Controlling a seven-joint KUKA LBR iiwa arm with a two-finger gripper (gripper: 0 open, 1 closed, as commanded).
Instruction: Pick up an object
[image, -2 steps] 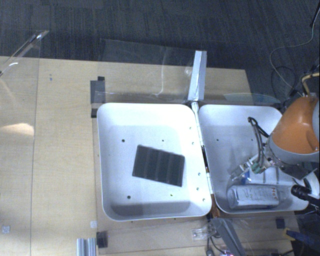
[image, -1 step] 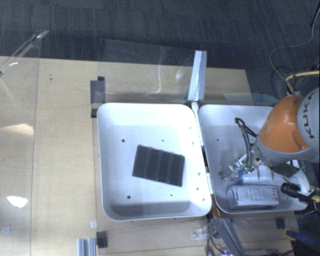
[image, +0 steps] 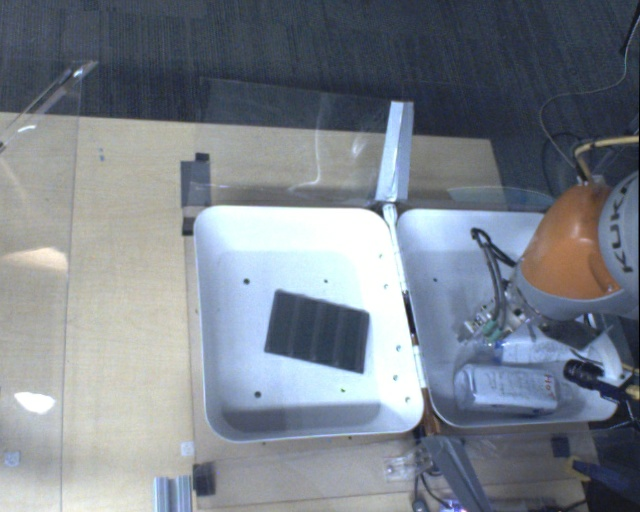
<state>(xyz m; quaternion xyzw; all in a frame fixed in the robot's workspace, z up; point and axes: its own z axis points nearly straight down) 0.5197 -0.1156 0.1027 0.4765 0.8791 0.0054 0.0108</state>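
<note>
Bench: pale wood, bearing two shallow white bins side by side.

Left bin: holds one dark ribbed rectangular pad, lying flat and slightly askew near the middle. Judged light and somewhat pliable; its low profile leaves little to pinch, so a long edge looks the likeliest place to take it.

Right bin: the arm hangs over it, the orange band uppermost.

Gripper: low in the right bin amid cables; whether it stands apart or together cannot be told from here.

Silvery wrapped packet: flat near the right bin's front wall, just beside and in front of the gripper, apart from it as far as I can judge. Probably light, crinkly and slippery; across its short width seems the best hold.

Small crumpled clear wrapper: between packet and gripper, flimsy.
</note>
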